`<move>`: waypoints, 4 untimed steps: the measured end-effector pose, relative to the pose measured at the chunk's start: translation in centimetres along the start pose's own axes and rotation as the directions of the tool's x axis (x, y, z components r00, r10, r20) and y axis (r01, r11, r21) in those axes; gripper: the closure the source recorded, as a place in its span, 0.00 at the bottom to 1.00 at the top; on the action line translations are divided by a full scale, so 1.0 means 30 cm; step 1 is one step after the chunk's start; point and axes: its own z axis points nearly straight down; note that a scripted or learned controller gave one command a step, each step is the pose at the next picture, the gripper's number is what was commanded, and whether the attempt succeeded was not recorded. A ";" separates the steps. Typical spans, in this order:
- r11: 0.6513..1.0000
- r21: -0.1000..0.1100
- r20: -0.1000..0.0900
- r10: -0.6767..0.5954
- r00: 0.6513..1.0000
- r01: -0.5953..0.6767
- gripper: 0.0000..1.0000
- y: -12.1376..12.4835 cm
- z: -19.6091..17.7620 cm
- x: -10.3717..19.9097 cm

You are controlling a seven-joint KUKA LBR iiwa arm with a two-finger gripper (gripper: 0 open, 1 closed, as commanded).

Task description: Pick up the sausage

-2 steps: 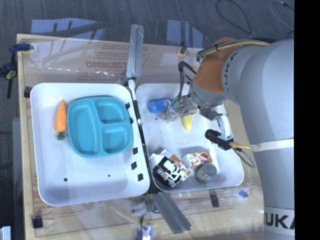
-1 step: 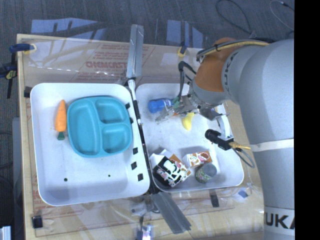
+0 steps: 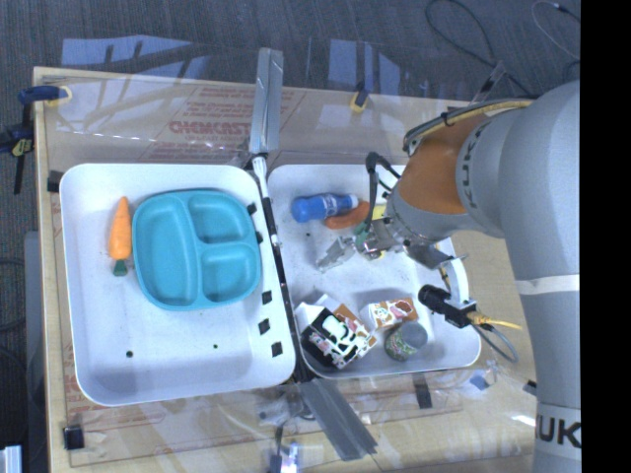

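Observation:
The sausage [image 3: 347, 219] is a short orange-red piece lying in the upper middle of the right bin [image 3: 296, 180], touching the cap end of a blue bottle [image 3: 320, 207]. My gripper [image 3: 328, 255] hangs just below and in front of the sausage, pointing down-left toward the bin floor. Its grey fingers [image 3: 338, 248] look open, with nothing between them. The orange-banded wrist [image 3: 434, 180] hides the bin's right side.
At the right bin's front lie a black-and-white patterned pack [image 3: 335, 335], a small printed packet [image 3: 391, 312] and a dark round can [image 3: 405, 341]. The left bin [image 3: 99, 363] holds a blue divided plate [image 3: 197, 247] and a carrot [image 3: 120, 233].

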 end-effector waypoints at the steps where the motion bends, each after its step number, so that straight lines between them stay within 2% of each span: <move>1: 1.000 -0.003 0.001 0.018 1.000 -0.018 0.00 0.150 -0.071 -0.094; 2: 0.999 -0.001 0.001 -0.044 0.999 0.044 0.00 0.259 -0.005 -0.111; 3: 0.999 -0.001 0.002 -0.053 0.999 0.053 1.00 0.264 -0.041 -0.105; 4: 1.000 -0.004 0.002 -0.016 1.000 0.016 1.00 0.300 -0.406 0.116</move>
